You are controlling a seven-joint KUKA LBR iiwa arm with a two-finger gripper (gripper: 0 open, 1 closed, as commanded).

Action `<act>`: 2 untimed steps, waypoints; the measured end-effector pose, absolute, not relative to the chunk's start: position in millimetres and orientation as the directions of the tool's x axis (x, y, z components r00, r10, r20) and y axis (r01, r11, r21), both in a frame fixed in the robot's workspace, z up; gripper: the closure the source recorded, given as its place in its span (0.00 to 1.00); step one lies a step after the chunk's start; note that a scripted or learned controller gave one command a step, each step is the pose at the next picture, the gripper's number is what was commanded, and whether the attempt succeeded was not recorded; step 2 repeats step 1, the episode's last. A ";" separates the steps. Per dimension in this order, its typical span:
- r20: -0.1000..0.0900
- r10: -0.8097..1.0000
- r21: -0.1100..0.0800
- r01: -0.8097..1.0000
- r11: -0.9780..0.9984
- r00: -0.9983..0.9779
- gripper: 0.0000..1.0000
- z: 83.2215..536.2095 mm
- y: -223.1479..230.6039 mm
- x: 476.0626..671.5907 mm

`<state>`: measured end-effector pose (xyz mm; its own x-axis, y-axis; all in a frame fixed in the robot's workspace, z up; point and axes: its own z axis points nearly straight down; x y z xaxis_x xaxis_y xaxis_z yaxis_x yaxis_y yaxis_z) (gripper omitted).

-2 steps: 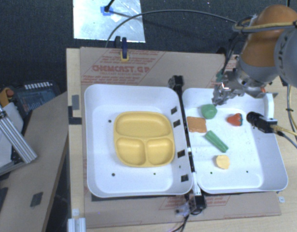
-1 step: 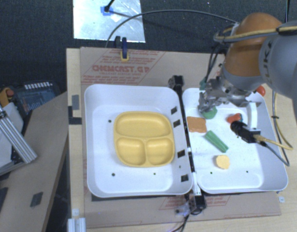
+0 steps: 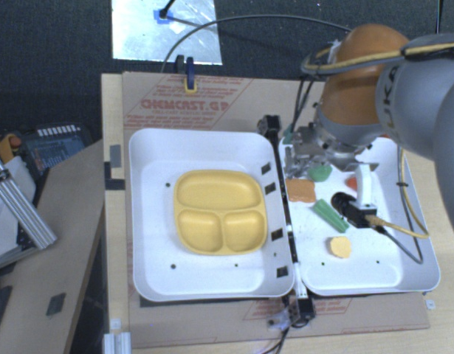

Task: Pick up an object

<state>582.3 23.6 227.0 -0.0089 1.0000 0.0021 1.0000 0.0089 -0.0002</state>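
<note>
In the right bin (image 3: 411, 271), nearest lies a yellow disc (image 3: 340, 247), then a green block (image 3: 330, 214) and an orange slab (image 3: 300, 190). Beyond, the tool (image 3: 304, 152) hovers; its state cannot be told.

A yellow divided tray (image 3: 218, 211) is lying in the left white bin (image 3: 149, 198) at the frame's centre. A silver sheet (image 3: 165, 21) is sitting at upper left, a blue-and-yellow clamp (image 3: 190, 74) is gripping the cardboard (image 3: 212, 102) below it, and an aluminium rail (image 3: 16, 201) is leaning at far left.
</note>
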 end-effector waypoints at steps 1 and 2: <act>0.002 1.000 -0.001 1.000 0.010 -0.010 1.00 224.1 78.4 561.9; 0.002 1.000 -0.001 1.000 0.010 -0.010 1.00 224.1 78.4 561.9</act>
